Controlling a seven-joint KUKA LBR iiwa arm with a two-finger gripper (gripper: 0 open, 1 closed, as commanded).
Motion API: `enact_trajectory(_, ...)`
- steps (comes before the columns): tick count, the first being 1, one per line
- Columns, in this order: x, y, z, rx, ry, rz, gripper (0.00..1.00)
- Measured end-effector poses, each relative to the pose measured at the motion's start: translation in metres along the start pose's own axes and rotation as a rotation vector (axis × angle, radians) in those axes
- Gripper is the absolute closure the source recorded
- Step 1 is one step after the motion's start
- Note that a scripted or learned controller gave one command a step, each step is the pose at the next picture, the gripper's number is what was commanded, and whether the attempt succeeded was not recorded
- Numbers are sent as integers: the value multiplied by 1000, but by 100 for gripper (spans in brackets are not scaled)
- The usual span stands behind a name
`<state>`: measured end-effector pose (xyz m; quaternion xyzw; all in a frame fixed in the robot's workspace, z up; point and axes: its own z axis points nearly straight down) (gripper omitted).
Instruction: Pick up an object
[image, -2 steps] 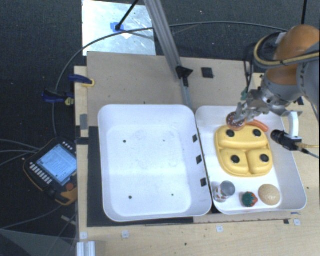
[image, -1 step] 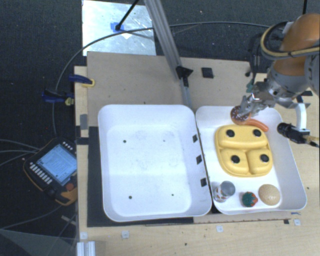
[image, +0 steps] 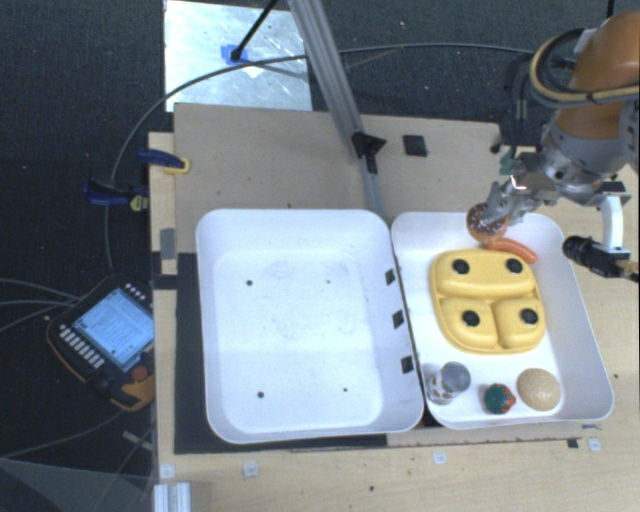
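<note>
My gripper (image: 500, 207) hangs over the far edge of the right bin (image: 585, 330). Directly under its tip is a small brown, pinkish object (image: 483, 224), and whether that object is gripped cannot be made out. An orange sausage-shaped piece (image: 512, 247) lies just in front of it. A large yellow moulded piece with black spots (image: 488, 296) fills the bin's middle. Along the near edge sit a small grey cylinder (image: 453, 378), a green and red ball (image: 498, 398) and a beige egg-shaped object (image: 538, 388).
The left bin (image: 215, 300) stands beside the right one, with small black clips (image: 397, 318) on the shared rim. A grey pole (image: 335, 85) slants across the back of the bench. A teach pendant (image: 108, 335) lies off the bench at left.
</note>
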<state>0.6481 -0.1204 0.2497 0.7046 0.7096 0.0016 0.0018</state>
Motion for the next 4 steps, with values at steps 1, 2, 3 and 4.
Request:
enact_trajectory(1,55,-10,12,4,2,-3,100)
enact_trajectory(2,116,-20,16,4,2,-3,100)
enact_trajectory(3,173,-29,21,5,2,-3,100)
enact_trajectory(4,217,-28,21,3,3,-3,100)
